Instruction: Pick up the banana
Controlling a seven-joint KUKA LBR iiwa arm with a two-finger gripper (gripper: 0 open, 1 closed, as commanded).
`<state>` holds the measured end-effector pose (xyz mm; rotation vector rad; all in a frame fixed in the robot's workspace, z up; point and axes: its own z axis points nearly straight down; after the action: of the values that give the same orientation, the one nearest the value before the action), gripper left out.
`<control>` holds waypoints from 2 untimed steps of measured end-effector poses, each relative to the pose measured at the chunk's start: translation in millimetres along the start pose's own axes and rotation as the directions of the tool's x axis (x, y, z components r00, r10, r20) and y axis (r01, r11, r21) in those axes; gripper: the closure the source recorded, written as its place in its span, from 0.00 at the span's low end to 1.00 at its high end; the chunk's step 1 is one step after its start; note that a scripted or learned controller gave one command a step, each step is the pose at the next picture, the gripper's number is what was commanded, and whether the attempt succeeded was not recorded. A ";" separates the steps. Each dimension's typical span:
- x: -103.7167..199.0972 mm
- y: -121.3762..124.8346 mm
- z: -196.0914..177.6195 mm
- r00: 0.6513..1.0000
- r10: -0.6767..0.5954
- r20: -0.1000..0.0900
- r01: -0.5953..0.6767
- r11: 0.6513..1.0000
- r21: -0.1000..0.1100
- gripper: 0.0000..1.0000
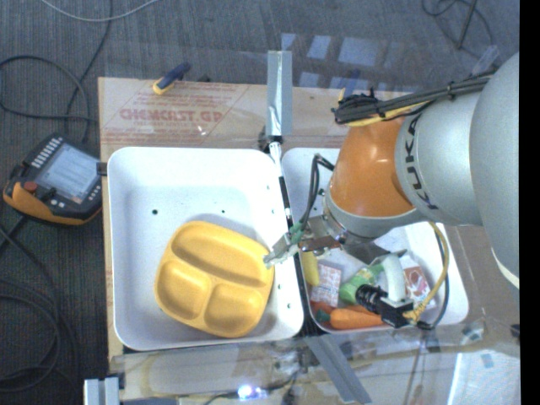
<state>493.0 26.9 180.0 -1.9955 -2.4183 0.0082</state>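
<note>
Yellow banana (pixel 310 267) lies in the right bin (pixel 295 165), low centre of frame, beside snack packets (pixel 327 283) and a carrot (pixel 354 318). The gripper (pixel 283 250) hovers over the bins' shared rim; its opening is unclear. Descending there, it risks striking the rim or yellow tray (pixel 215 278).

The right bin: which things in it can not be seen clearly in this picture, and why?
- Right bin, camera view: the arm covers its upper part.
- Banana: a short yellow piece shows below the wrist; the rest is hidden.
- Pincer: too small and blurred to judge.
- Packets beside the carrot: print too small to read.
</note>
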 end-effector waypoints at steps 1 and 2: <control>65.4 2.7 0.2 0.944 0.329 0.002 -0.329 0.944 0.000 0.00; 104.0 15.5 70.5 0.882 0.470 -0.003 -0.470 0.882 -0.019 0.00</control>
<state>487.9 132.0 109.6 -2.5345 -1.8713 -0.0105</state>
